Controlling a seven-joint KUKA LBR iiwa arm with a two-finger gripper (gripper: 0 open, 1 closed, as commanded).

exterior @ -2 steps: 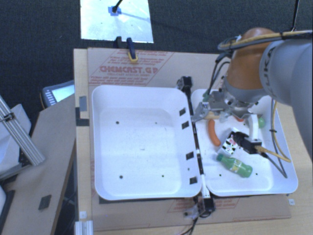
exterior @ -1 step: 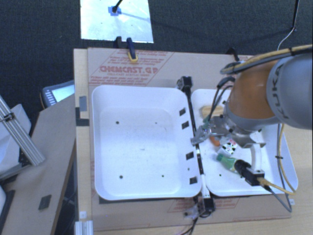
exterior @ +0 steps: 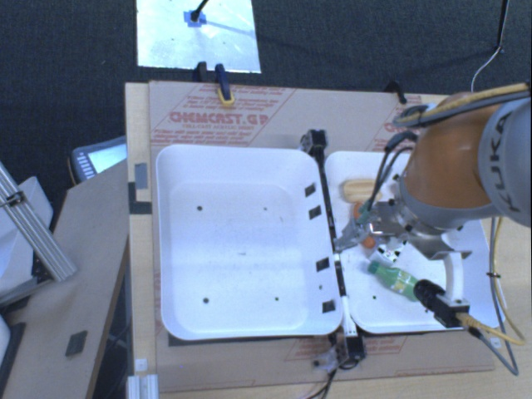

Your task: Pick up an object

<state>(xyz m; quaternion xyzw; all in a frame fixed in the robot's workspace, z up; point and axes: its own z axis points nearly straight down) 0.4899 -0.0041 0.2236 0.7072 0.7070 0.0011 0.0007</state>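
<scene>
My gripper (exterior: 370, 238) low in right bin (exterior: 366, 318) | finger spread: cannot tell | green bottle (exterior: 394, 278) just beside, tan block (exterior: 359, 190) behind | risk: bottle rolls off, grasp closes on nothing

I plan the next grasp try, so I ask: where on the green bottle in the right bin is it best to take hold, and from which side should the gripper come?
Probably the middle of the green bottle, coming straight down from above. It lies flat on the floor of the right bin, its long axis slanting from upper left to lower right, so fingers closing across its narrow width should fit best. The gripper hangs just above it.
</scene>
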